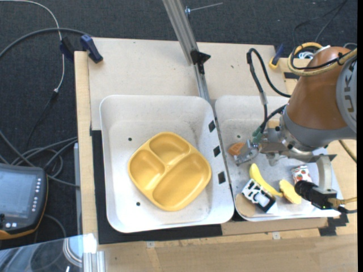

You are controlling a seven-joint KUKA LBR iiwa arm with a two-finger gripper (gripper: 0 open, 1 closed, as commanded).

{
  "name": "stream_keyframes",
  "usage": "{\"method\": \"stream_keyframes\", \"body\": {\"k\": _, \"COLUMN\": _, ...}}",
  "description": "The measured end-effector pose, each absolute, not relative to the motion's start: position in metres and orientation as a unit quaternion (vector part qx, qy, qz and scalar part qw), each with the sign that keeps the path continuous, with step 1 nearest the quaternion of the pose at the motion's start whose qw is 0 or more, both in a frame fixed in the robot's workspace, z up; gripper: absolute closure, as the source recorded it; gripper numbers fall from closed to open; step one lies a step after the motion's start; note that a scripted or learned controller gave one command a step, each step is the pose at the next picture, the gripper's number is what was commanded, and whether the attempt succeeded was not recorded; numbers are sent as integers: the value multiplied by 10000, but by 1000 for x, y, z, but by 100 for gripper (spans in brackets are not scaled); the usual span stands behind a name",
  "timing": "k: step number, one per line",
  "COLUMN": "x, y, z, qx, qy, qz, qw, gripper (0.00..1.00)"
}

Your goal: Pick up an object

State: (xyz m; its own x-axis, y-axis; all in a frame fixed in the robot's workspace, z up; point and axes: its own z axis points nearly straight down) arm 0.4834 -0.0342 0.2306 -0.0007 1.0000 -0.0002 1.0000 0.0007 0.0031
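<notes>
Above right bin [227, 112], tool [245, 152], perhaps empty.

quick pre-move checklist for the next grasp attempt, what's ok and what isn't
1. Gripper over the right bin: ok, low near its left side.
2. Object held between its fingers: cannot tell.
3. Targets nearby: ok, a small orange object beside the gripper, a banana just below it.
4. Targets well separated: not ok, the banana touches a black and white object.
5. Yellow divided plate out of the way: ok, alone in the left bin.
</notes>
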Motion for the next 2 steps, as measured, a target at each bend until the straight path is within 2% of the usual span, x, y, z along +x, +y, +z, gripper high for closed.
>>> {"method": "stream_keyframes", "body": {"k": 1, "x": 484, "y": -33, "z": 240, "qx": 7061, "qy": 7081, "qz": 9, "qw": 6, "gripper": 100}}
{"method": "stream_keyframes", "body": {"k": 2, "x": 478, "y": -40, "z": 320, "qx": 7066, "qy": 7076, "qz": 35, "qw": 36, "gripper": 100}}
